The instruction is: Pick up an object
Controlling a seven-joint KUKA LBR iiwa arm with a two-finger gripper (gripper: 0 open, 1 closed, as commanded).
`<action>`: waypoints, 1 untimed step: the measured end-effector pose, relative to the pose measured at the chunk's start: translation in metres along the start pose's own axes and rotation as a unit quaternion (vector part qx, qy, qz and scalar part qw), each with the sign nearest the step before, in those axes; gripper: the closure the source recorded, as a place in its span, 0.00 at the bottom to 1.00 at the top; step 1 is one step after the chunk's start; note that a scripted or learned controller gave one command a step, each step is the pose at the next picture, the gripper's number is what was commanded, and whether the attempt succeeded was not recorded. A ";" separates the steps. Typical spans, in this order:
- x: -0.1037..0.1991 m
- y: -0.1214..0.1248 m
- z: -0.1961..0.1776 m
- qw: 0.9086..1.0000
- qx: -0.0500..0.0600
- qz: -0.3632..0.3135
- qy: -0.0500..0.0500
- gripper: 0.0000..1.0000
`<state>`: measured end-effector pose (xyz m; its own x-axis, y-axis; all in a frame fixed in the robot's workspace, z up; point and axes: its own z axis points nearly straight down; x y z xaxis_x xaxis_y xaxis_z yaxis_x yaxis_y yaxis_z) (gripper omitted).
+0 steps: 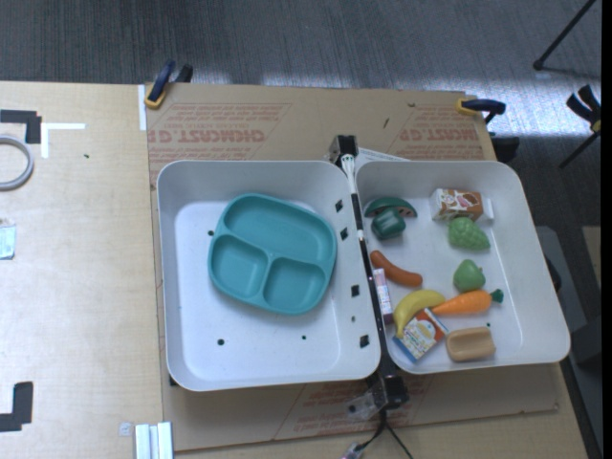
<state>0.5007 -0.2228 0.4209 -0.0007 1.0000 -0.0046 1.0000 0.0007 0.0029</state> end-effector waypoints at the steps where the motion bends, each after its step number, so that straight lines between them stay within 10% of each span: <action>1: 0.000 0.001 -0.010 1.000 -0.001 -0.001 -0.001 1.00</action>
<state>0.5019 -0.2231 0.4306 -0.0026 1.0000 -0.0073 1.0000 0.0026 0.0054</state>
